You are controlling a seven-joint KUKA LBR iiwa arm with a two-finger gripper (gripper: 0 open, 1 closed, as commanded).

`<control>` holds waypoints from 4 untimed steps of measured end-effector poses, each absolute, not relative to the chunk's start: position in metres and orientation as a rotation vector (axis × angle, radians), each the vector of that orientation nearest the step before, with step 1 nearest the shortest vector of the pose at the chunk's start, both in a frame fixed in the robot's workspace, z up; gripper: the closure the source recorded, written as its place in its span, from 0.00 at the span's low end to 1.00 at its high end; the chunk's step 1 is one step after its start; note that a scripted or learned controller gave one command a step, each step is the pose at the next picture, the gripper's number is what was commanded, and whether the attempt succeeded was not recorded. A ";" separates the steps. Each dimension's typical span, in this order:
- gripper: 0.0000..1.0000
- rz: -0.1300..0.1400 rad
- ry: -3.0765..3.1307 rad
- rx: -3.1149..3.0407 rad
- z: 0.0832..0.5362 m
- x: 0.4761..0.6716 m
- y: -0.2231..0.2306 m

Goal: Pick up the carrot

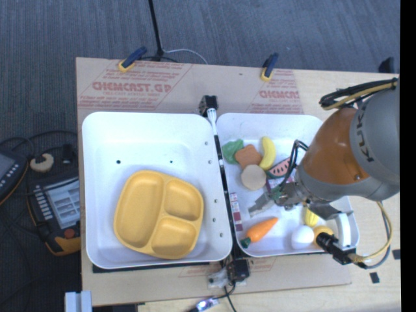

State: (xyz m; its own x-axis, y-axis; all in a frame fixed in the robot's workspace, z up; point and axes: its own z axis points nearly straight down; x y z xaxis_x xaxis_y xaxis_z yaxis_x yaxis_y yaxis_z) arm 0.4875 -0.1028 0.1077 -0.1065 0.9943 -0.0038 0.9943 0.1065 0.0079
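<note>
The carrot (261, 229) is orange with a green top, lying flat and slanted near the front edge of the right bin (276, 123).

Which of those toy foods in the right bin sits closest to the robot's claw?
The carrot, orange with a green tip, lying just below the gripper; banana and watermelon slice lie farther up.

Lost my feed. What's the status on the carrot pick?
End effector above right bin. Carrot on bin floor, ungrasped. Nothing covering it.

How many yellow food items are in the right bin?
2, possibly more hidden under the arm: a banana near the bin's far side, and a yellow piece partly hidden beside the white egg.
</note>
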 end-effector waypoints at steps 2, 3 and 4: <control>1.00 0.004 2.395 2.018 0.100 0.487 -0.100; 1.00 0.000 2.397 2.020 0.108 0.486 -0.099; 1.00 -0.003 2.398 2.021 0.116 0.486 -0.099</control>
State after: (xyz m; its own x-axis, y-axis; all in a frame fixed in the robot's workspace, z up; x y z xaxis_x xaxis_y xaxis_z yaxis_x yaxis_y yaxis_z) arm 0.4857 -0.0992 0.1160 -0.1696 0.9855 -0.0051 0.9855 0.1696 0.0020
